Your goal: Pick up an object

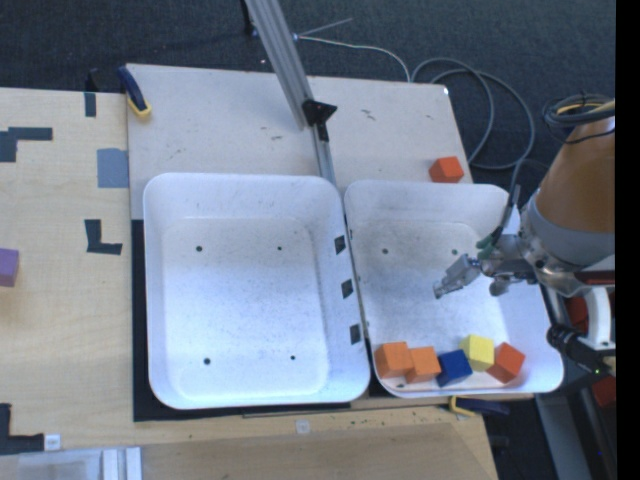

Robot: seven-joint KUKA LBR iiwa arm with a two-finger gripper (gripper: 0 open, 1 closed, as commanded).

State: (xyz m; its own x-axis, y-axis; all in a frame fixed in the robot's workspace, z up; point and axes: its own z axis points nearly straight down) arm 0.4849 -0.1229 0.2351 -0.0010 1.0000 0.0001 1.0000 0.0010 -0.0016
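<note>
Several small blocks lie along the near edge of the right bin (420, 208): two orange blocks (408, 360) side by side, a blue block (453, 367), a yellow block (480, 351) and a red-orange block (508, 361). My gripper (470, 285) hangs over the right half of this bin, above and behind the row of blocks. Its fingers stand apart, open, with nothing between them. The grey wrist and the orange band reach in from the right.
The left bin (165, 268) sits beside the right one. Another orange block (447, 170) rests on the bench behind the right bin. A slanted metal rail (285, 53) and black cables (480, 98) lie at the back. A purple block (8, 266) is far left.
</note>
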